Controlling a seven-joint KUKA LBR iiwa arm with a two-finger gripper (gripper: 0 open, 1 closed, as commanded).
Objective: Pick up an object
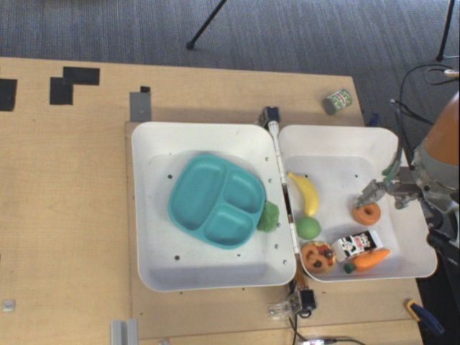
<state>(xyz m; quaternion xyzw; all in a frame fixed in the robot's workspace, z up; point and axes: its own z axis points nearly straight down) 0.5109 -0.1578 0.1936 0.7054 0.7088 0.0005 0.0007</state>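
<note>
The open gripper is held just above the donut.
The donut could be knocked toward the right bin's edge and missed.

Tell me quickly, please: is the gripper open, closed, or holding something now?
Gripper: open, holding nothing, just above the orange donut in the right bin.

I see grey carpet beyond the wooden bench — daylight brightening its far right.
</note>
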